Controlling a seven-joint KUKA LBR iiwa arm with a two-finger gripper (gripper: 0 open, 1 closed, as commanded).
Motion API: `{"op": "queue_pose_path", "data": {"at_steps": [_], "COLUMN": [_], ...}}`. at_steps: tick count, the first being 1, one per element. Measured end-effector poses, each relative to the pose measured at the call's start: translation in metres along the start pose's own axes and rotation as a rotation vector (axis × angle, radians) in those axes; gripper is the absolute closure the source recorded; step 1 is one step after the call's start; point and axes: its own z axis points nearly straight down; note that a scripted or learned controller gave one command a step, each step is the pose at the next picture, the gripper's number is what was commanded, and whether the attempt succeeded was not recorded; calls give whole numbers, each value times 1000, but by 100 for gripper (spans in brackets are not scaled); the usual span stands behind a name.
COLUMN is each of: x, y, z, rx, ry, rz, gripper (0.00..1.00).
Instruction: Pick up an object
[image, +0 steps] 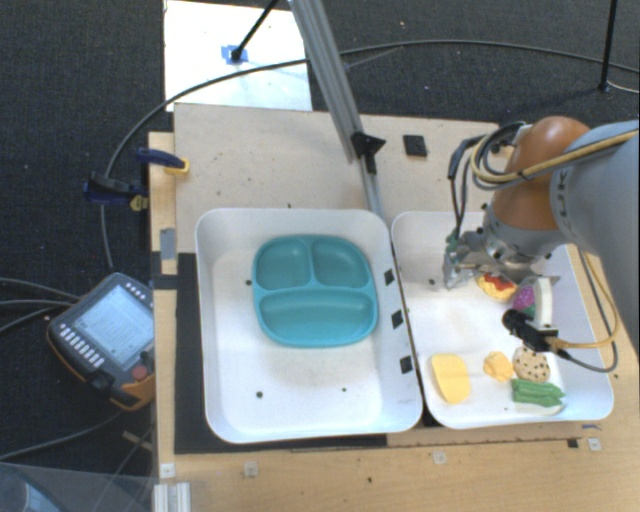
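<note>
- The teal divided plate (314, 292), smooth plastic with three compartments, sits in the left bin (225, 390).
- The tool (458, 268) hangs low in the right bin (420, 240); its grip I cannot tell.
- Just right of it lies a red-yellow toy (495, 287); nearer the front edge, a yellow slab (451, 378), a yellow chunk (498, 365), a speckled cookie (531, 366) and a green pod (537, 393).

Grey metal tool (455, 272) under an orange band (535, 150) on the grey arm. Left of the tool, a teal three-part plastic plate (313, 292) in the left white shallow bin (225, 400). Just right of the tool, a red-and-yellow toy piece (493, 287), then a purple bit (524, 296). Below the tool, in the right white bin (590, 405): a pale yellow flat slab (451, 378), a small yellow chunk (497, 366), a tan cookie with dark chips (531, 366), a green pod (538, 394). Light tan surface (260, 160) beyond the tool, dark carpet (70, 90) around.
</note>
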Motion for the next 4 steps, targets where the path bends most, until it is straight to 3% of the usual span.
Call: {"op": "queue_pose_path", "data": {"at_steps": [2,4], "x": [-3,111], "y": [8,-24], "z": [-107,-103], "rx": [-2,4], "ry": [0,2], "rz": [-2,-8], "gripper": [100,100]}}
